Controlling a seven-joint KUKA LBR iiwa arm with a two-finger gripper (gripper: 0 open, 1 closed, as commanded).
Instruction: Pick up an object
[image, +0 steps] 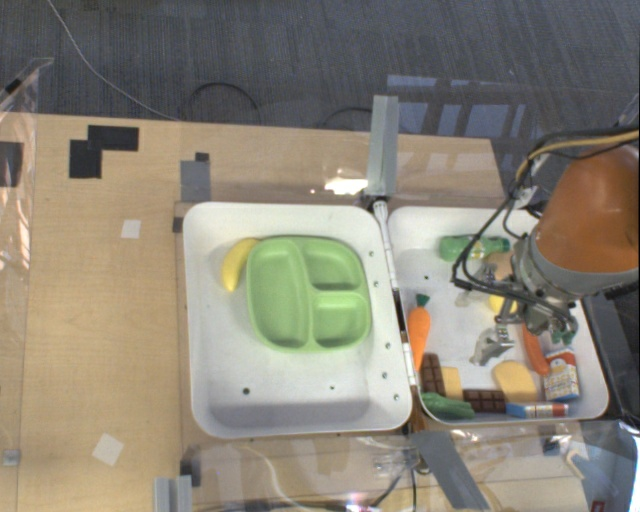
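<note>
Carrot (419, 331) lies against right bin's (598, 402) left wall, clear of the gripper (492, 346). Gripper hangs mid-bin, fingers spread, nothing between them. Green divided plate (306, 293) and banana (236, 262) sit in left bin (215, 400).

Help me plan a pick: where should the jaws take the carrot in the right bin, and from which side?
Probably from above, across the middle of the carrot's orange body. It lies flat, green top toward the bin's far end. Close across its narrow width; the bin's left wall is close beside it, so clearance there looks tight.
</note>
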